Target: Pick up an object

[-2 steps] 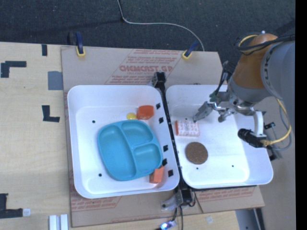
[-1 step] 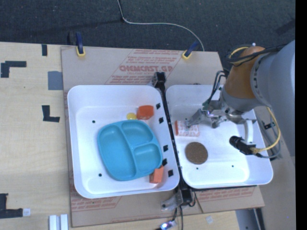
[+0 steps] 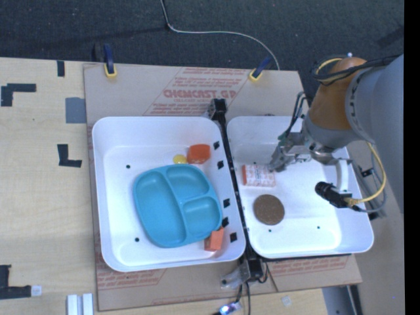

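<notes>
The small white packet point(image 3: 257, 174) with red print lies flat in the right bin point(image 3: 308, 241), close to that bin's left wall and a little above the middle. Just below it, apart from it by a narrow strip of white floor, sits a round brown disc point(image 3: 269, 210), also flat on the bin floor.

The gripper point(image 3: 281, 160) hangs low over the right bin, just to the right of the packet's upper right corner. Its tip is dark and narrow from this angle, and whether the jaws stand open or closed cannot be told; nothing can be seen between them. The packet appears to rest on the floor rather than in the claw's hold. Above the gripper the grey wrist joins the orange band point(image 3: 331, 104), and the arm point(image 3: 384, 107) runs off to the right. A black fitting point(image 3: 329, 193) with a yellow cable hangs below the wrist over the right part of the bin.

In the left bin point(image 3: 108, 195) a blue divided tray point(image 3: 176, 203) lies tilted across the middle. Above it, near the bin's right wall, stand an orange block point(image 3: 199, 153) and a small yellow piece point(image 3: 179, 158), side by side. Another orange piece point(image 3: 214, 240) lies at the tray's lower right corner, touching it or nearly so.

Both bins rest on a sheet of printed cardboard point(image 3: 190, 94), fastened at its far edge by two clamps point(image 3: 109, 63).
</notes>
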{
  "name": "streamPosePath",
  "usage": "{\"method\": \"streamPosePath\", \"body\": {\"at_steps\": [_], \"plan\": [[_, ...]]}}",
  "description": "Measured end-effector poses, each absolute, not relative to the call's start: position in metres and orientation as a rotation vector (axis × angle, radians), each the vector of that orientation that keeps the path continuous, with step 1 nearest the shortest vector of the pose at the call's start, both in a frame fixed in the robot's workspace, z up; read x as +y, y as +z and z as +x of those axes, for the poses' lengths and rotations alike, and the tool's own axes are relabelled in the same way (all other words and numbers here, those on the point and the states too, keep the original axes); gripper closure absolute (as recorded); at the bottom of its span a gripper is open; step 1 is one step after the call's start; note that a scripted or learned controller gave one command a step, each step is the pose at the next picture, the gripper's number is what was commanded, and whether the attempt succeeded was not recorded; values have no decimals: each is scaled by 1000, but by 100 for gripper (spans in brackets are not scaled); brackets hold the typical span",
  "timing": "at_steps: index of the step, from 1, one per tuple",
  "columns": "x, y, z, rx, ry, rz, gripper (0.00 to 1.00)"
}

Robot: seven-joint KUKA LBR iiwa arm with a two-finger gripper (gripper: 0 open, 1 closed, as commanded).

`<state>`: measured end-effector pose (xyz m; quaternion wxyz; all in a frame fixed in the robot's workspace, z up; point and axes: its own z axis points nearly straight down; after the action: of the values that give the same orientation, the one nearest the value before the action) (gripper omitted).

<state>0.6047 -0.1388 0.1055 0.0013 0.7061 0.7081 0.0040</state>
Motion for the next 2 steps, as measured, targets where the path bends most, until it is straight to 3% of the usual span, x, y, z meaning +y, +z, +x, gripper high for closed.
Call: {"method": "streamPosePath", "body": {"at_steps": [2], "plan": [[-149, 212, 596, 2221, 3, 2218, 100]]}}
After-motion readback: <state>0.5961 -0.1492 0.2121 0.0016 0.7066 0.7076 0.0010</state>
